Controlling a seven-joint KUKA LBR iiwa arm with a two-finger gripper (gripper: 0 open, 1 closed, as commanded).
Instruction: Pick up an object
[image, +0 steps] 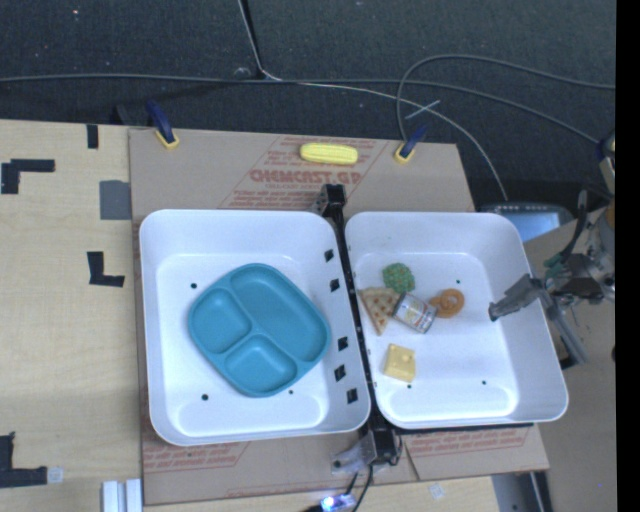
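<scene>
hand (503, 307) – over right bin's (500, 400) right edge | jar (415, 313) – mid-bin

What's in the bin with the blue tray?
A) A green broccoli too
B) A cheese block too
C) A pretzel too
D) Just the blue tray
D: the blue tray lies alone in the left bin, while the cheese block, pretzel and broccoli sit in the right bin.
</scene>
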